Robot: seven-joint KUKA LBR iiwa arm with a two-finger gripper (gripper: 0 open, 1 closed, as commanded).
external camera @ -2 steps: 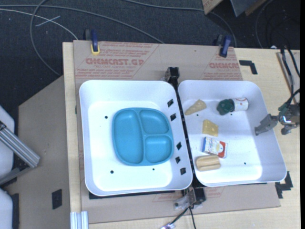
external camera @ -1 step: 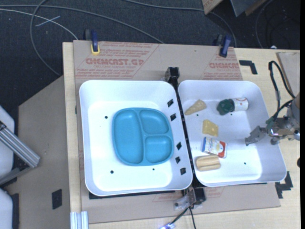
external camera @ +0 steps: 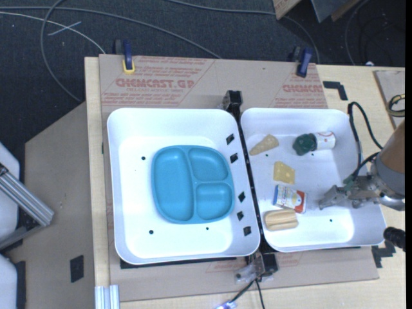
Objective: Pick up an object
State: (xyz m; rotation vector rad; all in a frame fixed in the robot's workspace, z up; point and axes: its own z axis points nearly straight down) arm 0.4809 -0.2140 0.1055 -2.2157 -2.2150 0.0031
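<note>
2 white bins are sitting side by side: the left bin is holding 1 blue tray, and the right bin is holding 5 small things and the gripper. The gripper is reaching in low from the right bin's right wall, with nothing showing between its fingers; whether they are spread or closed I cannot tell.

Possible targets are lying left of the gripper. The packet is nearest, well apart from the tips. The bun is lying just below the packet, almost touching it. The cheese is sitting just above the packet. The wedge and the bottle are resting near the bin's far wall.

Judging the risk: the packet and bun are lying so close that a descent could catch both, or nudge one away. The packet is looking flat, so the fingers could be sliding over it and closing on nothing.
</note>
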